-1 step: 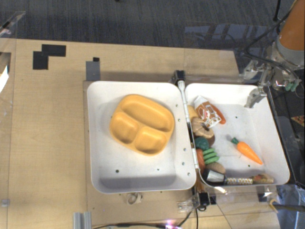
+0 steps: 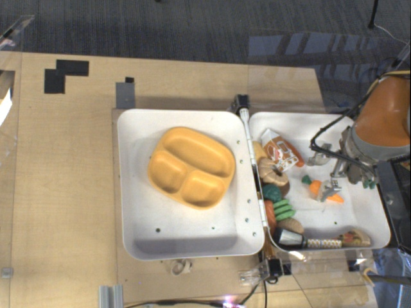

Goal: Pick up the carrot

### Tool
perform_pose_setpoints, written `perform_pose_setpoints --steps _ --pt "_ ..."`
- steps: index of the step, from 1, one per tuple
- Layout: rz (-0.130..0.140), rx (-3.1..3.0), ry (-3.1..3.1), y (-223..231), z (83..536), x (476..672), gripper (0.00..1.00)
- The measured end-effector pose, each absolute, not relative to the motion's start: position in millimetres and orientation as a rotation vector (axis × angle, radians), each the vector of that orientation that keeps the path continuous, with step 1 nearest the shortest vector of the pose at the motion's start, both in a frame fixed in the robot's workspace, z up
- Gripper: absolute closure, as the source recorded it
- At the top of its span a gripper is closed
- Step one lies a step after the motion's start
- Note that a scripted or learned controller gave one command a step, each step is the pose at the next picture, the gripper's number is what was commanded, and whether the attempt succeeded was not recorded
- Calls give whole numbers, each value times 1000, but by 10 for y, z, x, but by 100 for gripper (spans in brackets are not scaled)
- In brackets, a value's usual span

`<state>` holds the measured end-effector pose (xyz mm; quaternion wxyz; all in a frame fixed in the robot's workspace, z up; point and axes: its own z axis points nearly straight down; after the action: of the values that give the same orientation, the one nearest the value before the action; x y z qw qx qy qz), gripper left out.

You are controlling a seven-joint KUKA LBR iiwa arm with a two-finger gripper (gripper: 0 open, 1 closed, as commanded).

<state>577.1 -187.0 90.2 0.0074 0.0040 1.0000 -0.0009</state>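
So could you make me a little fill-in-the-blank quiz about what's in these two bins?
1. The yellow divided tray lies in the ____ bin.
2. The gripper hangs over the ____ bin.
3. The tray has ____ compartments.
4. The small carrot beside the gripper is coloured ____.

Missing words: left; right; three; orange

My grey arm [image 2: 379,147] reaches in from the right edge of the table, its broad orange band [image 2: 385,111] sitting just above the wrist. A black cable loops out from the wrist on the side facing the middle of the table. The wrist is bent downward, so my metal two-finger pincer [image 2: 332,188] points at the surface below, low over the right-hand half of the table, nearer its right edge than its middle. The silvery finger parts hang beneath the dark wrist block.
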Motion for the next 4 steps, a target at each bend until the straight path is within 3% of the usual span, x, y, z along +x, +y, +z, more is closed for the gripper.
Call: perform_pose_setpoints --steps 1,2,3,4 --pt "-6 -26 3124 -1566 904 5567 0" --pt "0 58 3124 -1449 893 6191 0" --pt "1 722 3043 -1795 894 5850 0" --pt "7 1248 2869 -1463 883 6270 0"
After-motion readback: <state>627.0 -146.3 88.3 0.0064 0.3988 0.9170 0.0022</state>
